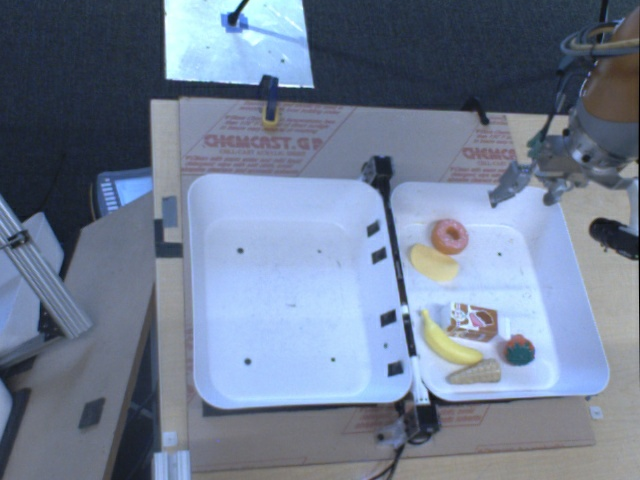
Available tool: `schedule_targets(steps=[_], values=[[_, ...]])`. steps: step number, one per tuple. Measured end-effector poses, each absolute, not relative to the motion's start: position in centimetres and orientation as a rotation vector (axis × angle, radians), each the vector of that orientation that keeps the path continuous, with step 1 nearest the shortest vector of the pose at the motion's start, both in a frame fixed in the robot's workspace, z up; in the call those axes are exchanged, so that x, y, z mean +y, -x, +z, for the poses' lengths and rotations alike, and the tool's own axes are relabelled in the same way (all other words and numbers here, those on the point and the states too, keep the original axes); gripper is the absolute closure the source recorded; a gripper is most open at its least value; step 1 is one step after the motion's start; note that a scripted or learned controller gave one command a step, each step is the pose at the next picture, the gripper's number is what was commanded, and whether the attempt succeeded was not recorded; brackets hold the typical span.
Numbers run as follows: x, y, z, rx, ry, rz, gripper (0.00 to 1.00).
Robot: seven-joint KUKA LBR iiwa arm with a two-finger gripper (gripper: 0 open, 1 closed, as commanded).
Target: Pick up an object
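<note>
The right bin [570, 268] holds several toy foods: a pink-frosted donut [450, 235], a pale yellow piece [434, 263], a banana [447, 340], a small carton [473, 322], a beige wedge [475, 372] and a red-and-green berry [518, 349]. My gripper [526, 188] hangs above the bin's far right corner, up and to the right of the donut. Its two fingers are spread apart with nothing between them.
The left bin [200, 268] lies beside the right one, split by a black-clipped divider [392, 278]. Both rest on a cardboard sheet [330, 138]. A yellow clamp [270, 113] sits at the back edge. A metal rail [40, 278] stands at the far left.
</note>
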State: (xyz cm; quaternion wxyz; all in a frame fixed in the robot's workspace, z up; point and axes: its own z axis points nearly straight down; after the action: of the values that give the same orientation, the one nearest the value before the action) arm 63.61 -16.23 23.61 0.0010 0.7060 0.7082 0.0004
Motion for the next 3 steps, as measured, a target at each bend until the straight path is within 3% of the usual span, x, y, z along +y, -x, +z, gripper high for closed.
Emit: schedule_targets(steps=[1, 3], values=[[-17.84, -66.64, 11.02, 2.23, -2.218, -0.005, 0.0], [-17.82, -66.8, 11.81, 2.226, -2.213, 0.001, 0.0]])
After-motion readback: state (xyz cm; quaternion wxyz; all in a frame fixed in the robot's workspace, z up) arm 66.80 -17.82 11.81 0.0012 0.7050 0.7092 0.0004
